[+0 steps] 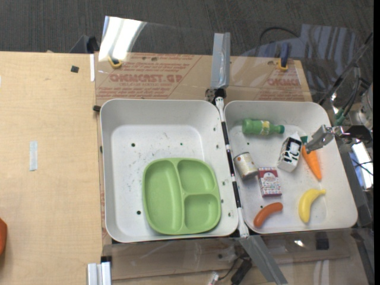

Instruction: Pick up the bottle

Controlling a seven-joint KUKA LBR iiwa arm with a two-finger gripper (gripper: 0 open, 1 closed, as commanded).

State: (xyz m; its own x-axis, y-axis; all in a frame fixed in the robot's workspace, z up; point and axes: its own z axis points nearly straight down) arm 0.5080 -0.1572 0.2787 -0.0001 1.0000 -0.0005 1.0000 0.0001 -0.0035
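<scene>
The end effector (317,140) reached in at the right bin's (347,186) right side, and most of the arm behind it was cut off by the frame edge. Its tips were small and blurred against the clutter, so whether it was released or clenched could not be told; nothing showed between them.

The right bin held everything loose. The bottle (262,127), green with a yellow cap and a pale label too small to read, lay on its side well to the left of the end effector, slightly farther back, near the bin's rear wall and apart from the other things. Just left of the end effector stood a small white carton (290,153) with dark print, and directly below the tips lay a carrot (313,162), its top nearly touching them. Farther left were a tipped can (244,164) and a small red-and-white box (270,181). Toward the front lay a sausage (268,214) and a banana (309,203).

The left bin (119,159), far left of the end effector, held a green divided plate (181,196) with three compartments.
</scene>
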